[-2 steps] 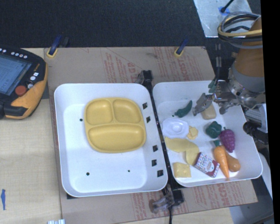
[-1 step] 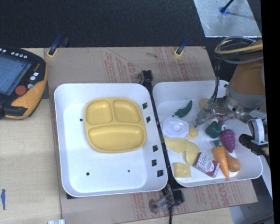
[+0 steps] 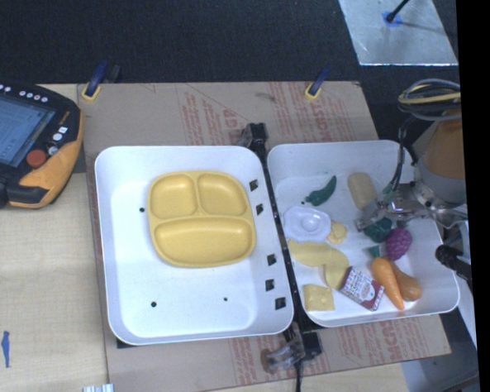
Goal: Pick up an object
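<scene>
Two shallow white bins sit side by side on a sheet of brown cardboard [image 3: 223, 101] laid over the worktop [image 3: 35, 278]. The left bin [image 3: 124, 314] holds a single yellow divided plate [image 3: 202, 218], smooth moulded plastic with rounded corners, two small compartments on its far side and one long one on its near side.

The right bin [image 3: 309, 156] carries a scatter of toy food. A dark green curved piece [image 3: 321, 191] lies toward the far side, with a pale tan oblong [image 3: 360, 189] to its right. Near the bin's left wall rests a glossy white fried-egg shape [image 3: 305, 224], and a small round yellow piece [image 3: 337, 232] lies just right of it. Nearer, yellow cheese-like wedges [image 3: 319, 257] lie flat, with a small square yellow slab [image 3: 318, 297] at the near edge. A red and white packet [image 3: 361, 288] lies beside an orange carrot [image 3: 394, 281], and a knobbly purple berry cluster [image 3: 398, 243] sits just beyond the carrot.

The gripper [image 3: 382, 216] reaches in from the right, low over the bin, just above the purple cluster. Its jaws are lost in a dark tangle of metal, so I cannot tell how wide they stand or whether anything lies between them.

A grey and orange control pendant [image 3: 27, 150] rests at the far left of the worktop.
</scene>
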